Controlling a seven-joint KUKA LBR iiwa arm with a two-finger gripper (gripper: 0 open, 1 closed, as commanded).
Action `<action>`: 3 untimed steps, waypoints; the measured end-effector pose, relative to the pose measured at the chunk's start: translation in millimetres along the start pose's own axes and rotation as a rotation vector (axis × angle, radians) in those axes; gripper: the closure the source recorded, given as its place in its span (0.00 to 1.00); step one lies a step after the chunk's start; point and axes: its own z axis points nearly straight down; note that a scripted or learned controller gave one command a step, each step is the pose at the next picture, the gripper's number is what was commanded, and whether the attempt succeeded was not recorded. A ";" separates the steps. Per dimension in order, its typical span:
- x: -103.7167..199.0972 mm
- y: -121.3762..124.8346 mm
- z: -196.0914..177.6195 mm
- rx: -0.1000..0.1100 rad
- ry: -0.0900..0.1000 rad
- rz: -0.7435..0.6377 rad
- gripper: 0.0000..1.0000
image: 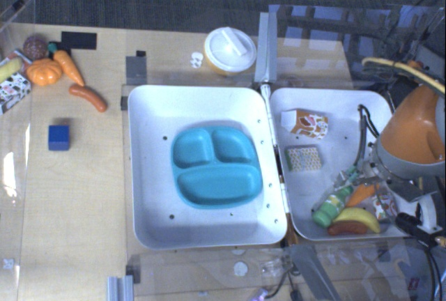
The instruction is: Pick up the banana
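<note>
The right bin (pixel 306 223) holds the banana (pixel 362 217) near its lower right corner, touching a red sausage (pixel 350 228) just below it and a green bottle (pixel 330 208) beside it. A giraffe-print carton (pixel 305 123) and a speckled sponge (pixel 304 158) lie farther up. The left bin (pixel 150 153) holds a blue divided tray (pixel 216 166). The gripper (pixel 368 178) hangs above the banana; its grip cannot be made out.
</note>
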 end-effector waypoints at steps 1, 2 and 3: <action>40.4 4.0 -85.8 0.025 0.010 0.128 1.00; 40.4 3.9 -85.7 0.025 0.010 0.128 0.00; 21.5 0.3 12.4 0.013 0.006 0.139 0.00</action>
